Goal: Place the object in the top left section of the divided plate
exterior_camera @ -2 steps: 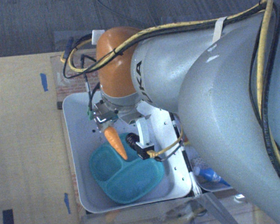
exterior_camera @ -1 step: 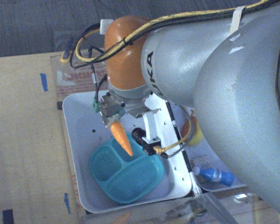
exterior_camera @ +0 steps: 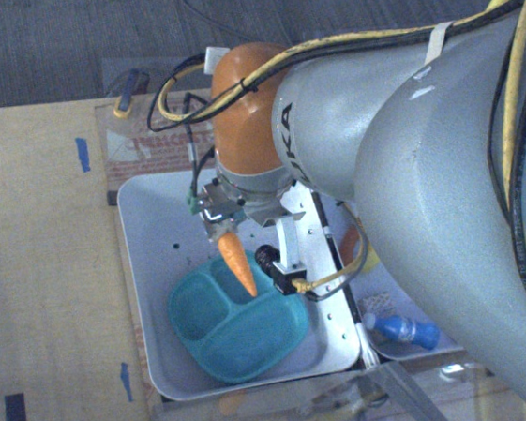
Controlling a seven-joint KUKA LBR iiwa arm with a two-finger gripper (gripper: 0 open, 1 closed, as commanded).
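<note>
A teal divided plate lies in the front part of the left white bin. An orange carrot hangs point down over the plate's upper right part, near the ridge between sections. My gripper is right above it, shut on the carrot's thick top end. The arm's orange band and grey body cover the bin's right side.
The right bin holds a blue and white object near its front, and an orange-yellow thing peeks from under the arm. A black cable with a yellow wire dangles by the bins' divider. Tan bench surface lies left.
</note>
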